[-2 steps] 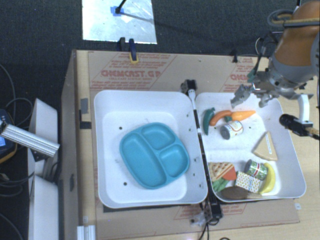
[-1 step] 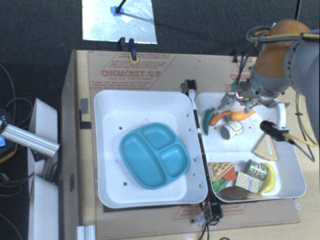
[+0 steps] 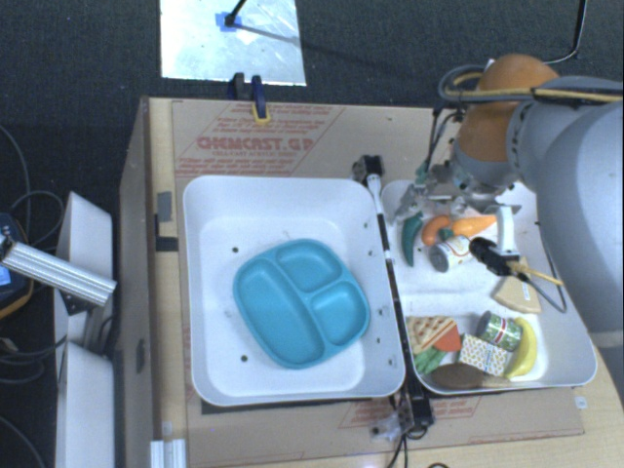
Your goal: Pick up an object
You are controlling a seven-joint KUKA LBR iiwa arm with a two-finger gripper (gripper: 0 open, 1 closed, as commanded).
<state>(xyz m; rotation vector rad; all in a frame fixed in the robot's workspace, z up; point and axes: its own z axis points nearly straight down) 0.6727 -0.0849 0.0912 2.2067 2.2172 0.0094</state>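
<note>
My gripper (image 3: 436,201) hangs low over the far end of the right bin (image 3: 575,359), reaching in from the right. Just below it lie a green toy vegetable (image 3: 409,235), an orange carrot (image 3: 468,227) and a small tin (image 3: 446,255) on its side, all close together. The carrot and the tin sit right beside the gripper; whether it touches either of them I cannot tell. Nearer the front of that bin lie a pale wedge (image 3: 517,296), a green-labelled can (image 3: 500,331), a banana (image 3: 527,352), a waffle-like piece (image 3: 434,333) and a brown disc (image 3: 451,376).
The left bin (image 3: 210,261) holds a blue divided plate (image 3: 300,302). A black-edged rim (image 3: 387,261) divides the two bins. The arm's grey body covers the right bin's far right side. Cardboard lies under both bins.
</note>
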